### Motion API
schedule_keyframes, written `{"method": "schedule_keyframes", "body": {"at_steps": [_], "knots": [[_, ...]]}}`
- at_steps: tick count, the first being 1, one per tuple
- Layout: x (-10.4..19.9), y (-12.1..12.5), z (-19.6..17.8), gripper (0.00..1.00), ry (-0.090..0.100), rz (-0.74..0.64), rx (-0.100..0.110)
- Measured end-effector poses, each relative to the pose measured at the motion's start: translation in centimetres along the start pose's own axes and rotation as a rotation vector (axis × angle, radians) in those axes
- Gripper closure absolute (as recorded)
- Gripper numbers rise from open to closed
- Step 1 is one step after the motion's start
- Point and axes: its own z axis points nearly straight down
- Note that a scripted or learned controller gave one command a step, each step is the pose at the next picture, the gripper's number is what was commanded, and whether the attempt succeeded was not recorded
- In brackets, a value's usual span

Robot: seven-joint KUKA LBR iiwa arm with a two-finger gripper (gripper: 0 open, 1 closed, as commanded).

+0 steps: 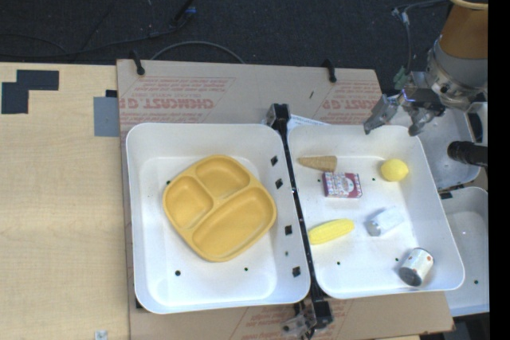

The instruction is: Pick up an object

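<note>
- Cardboard sheet (239,95) under the bins: red printed lettering along its top strip, seen mirrored/inverted from this camera; characters look like "CHEMCRST G.P", reading uncertain.
- Same cardboard, bottom edge below the right bin: more red print, too small and cut off to read.
- Small red-and-white packet (342,185) in the right bin: printed face, text too blurred to make out.
- No other legible numbers or signs.

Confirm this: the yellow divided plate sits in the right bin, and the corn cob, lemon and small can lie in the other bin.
Not quite. The camera view shows the yellow divided plate in the left bin; the corn cob, lemon and small can lie in the other, right bin.
</note>
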Motion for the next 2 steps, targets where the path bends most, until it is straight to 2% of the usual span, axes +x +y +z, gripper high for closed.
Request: {"method": "schedule_keyframes", "body": {"at_steps": [1, 2], "knots": [[0.0, 0.2, -0.8, 0.0, -0.002, -0.002, -0.012], [1.0, 0.1, 4.6, 0.0, -0.001, -0.003, -0.008]]}}
